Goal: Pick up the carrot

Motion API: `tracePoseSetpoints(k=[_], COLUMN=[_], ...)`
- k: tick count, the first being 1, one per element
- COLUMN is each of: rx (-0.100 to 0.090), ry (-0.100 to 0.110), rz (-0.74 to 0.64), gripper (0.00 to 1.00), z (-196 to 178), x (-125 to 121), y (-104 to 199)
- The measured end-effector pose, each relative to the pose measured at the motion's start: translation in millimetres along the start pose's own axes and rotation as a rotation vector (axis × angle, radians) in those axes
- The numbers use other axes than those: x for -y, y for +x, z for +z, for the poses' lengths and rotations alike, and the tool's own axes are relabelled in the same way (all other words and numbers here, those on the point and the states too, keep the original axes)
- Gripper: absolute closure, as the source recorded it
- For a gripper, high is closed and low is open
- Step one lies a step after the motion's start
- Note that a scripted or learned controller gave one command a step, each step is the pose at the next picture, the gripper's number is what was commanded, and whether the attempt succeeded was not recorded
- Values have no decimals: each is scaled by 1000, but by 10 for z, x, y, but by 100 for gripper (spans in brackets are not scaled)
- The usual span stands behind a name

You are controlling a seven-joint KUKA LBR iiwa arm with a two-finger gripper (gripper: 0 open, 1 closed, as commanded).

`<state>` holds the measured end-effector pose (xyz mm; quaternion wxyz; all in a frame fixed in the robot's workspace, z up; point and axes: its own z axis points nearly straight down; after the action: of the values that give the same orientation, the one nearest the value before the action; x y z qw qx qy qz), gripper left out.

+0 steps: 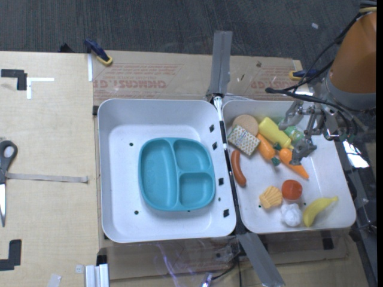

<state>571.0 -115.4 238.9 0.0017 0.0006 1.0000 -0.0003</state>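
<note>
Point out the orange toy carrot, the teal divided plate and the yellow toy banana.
Orange toy carrot [297, 170], camera view, on its tapered lower half in the right bin.
Teal divided plate [157, 172], camera view, on its large left compartment.
Yellow toy banana [317, 210], camera view, on the middle of its curve.

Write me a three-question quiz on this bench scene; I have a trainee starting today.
1. True or false: the teal three-compartment plate lies in the same white bin as the toy food.
2. Which lies nearest the gripper? A) orange toy carrot B) yellow toy banana C) red toy sausage
3. Fill in: the banana lies near the right white bin's ____ corner, camera view.

Key: 1 false; 2 A; 3 lower right.
</note>
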Motion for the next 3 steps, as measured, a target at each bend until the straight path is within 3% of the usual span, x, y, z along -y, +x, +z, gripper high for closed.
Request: tracePoseSetpoints(k=[1,2,3], rx=[1,7,7], ry=[1,2,2], rz=[-81,-84,-84], gripper=[0,100,0], z=[1452,1348,1348], x=[26,17,15], y=[47,24,24])
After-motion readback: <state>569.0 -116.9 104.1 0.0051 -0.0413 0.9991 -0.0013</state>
